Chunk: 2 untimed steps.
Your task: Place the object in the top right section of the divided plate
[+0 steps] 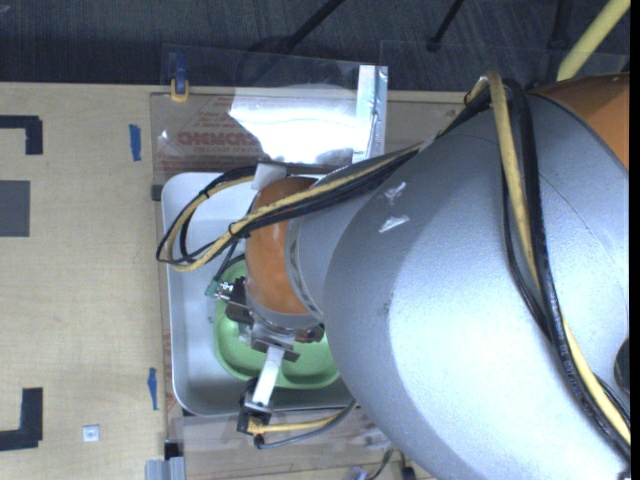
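Reaching in from the right, the grey arm (450, 268) covers much of the bench (80, 268) and points its wrist down into a white bin (190, 368). Its hand (272, 333) hangs over the green divided plate (232, 343), which lies in the bin's near half, seemingly flat on its floor. The orange band (268, 258) and wrist hide the hand from above, so I cannot tell whether it is open or closed, nor where the object lies.

The arm (450, 298) blocks most of the left bin (190, 298) and everything right of it, and runs off the right and bottom edges. The green plate (232, 353) is just a sliver beside the wrist, can't tell its sections apart.
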Tool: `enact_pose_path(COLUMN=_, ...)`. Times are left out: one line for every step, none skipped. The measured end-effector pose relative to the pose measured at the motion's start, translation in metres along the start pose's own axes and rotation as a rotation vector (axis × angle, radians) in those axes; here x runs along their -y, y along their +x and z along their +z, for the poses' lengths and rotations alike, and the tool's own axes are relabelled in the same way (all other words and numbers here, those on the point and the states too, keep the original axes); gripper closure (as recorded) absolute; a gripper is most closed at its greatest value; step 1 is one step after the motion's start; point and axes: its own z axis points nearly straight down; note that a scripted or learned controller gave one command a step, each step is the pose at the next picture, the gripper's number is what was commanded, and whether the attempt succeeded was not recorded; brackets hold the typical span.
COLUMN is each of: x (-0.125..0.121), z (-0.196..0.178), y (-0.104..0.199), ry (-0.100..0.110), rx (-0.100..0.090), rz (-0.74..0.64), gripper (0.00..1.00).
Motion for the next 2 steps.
enact_pose_path(x=-0.0035, z=0.0051, y=-0.0034, ry=-0.002, rx=0.004, rz=-0.463, gripper=1.0)
enact_pose_path(x=-0.0017, z=0.0048, y=0.0006, ry=-0.007, rx=-0.008, rz=-0.065, gripper=1.0)
